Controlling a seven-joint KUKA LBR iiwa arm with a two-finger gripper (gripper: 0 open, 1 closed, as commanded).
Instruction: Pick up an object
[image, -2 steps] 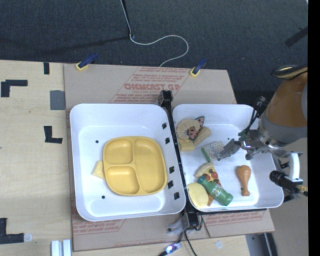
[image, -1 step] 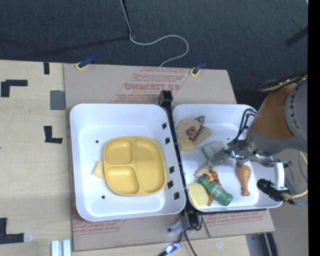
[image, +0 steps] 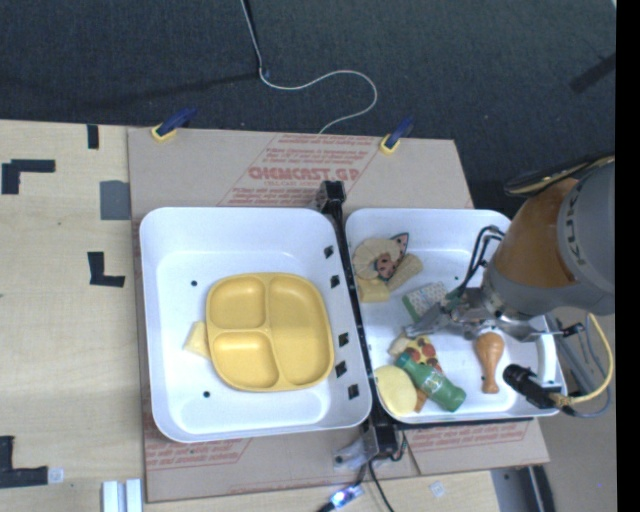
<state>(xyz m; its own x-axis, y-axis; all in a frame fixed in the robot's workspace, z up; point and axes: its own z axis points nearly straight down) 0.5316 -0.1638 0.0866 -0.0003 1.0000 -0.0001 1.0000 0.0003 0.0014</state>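
My gripper (image: 422, 322) reaches in from the right, low over the middle of the right bin (image: 450, 222). It sits just below a small green and white packet (image: 425, 297) and just above a red and yellow toy (image: 418, 352). A brown drumstick (image: 489, 357) lies to its right under the wrist. A green bottle (image: 434, 383) and a pale yellow round piece (image: 392, 390) lie at the bin's front. A tan flat toy with a face (image: 384, 266) rests at the bin's back left. I see nothing held.
The left bin (image: 165, 300) holds a yellow divided plate (image: 268, 332) with a pale yellow piece (image: 194, 340) tucked under its left edge. A black divider with clips (image: 345, 300) runs between the bins. Cardboard (image: 290, 165) lies beneath, and a white cable (image: 330, 85) loops behind.
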